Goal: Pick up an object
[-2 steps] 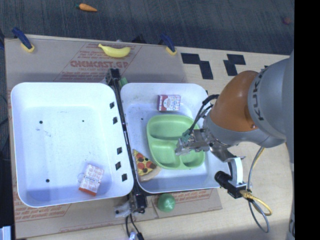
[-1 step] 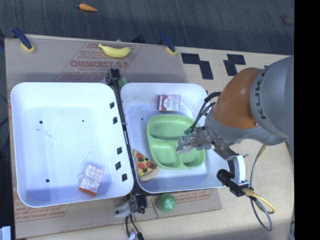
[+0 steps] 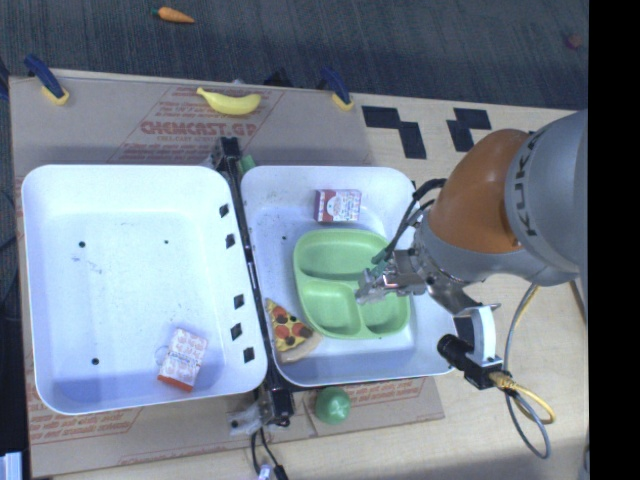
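In the right bin (image 3: 270, 208) lies a green divided plate (image 3: 335, 268), with a small red carton (image 3: 338, 206) behind it and a pizza slice toy (image 3: 287, 328) at its front left. My gripper (image 3: 378, 280) hangs over the plate's right side, low above its rim. The wrist hides how the fingers stand. A red and white packet (image 3: 182, 358) lies at the front of the left bin (image 3: 60, 228).
A yellow banana (image 3: 230, 99) rests on the cardboard behind the bins. A green ball (image 3: 332, 405) sits on the bench in front of the right bin. An orange carrot toy (image 3: 176, 14) lies on the floor beyond. Cables trail from the wrist at the right.
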Controlling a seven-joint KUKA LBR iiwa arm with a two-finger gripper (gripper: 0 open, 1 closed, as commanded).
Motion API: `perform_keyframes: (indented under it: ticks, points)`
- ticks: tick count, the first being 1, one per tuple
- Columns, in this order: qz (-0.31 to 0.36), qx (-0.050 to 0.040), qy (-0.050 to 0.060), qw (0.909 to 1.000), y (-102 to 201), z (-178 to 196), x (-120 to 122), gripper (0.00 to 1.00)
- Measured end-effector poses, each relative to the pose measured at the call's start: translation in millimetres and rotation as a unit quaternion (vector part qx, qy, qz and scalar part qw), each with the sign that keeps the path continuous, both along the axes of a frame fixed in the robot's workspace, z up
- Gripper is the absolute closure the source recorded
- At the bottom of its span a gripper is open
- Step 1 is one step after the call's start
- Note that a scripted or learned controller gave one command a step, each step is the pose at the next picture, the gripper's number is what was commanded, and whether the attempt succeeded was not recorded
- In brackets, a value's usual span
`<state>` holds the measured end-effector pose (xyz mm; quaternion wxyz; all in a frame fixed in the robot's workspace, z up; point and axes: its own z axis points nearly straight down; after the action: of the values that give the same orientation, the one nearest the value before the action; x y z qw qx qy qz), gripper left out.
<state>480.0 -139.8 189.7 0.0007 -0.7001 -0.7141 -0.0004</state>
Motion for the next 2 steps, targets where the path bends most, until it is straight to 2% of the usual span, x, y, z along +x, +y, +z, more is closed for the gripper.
perform_keyframes:
  ticks: [2]
  points:
    - [0.005,0.0008,-0.001,1.0000,0,21,3,1.00]
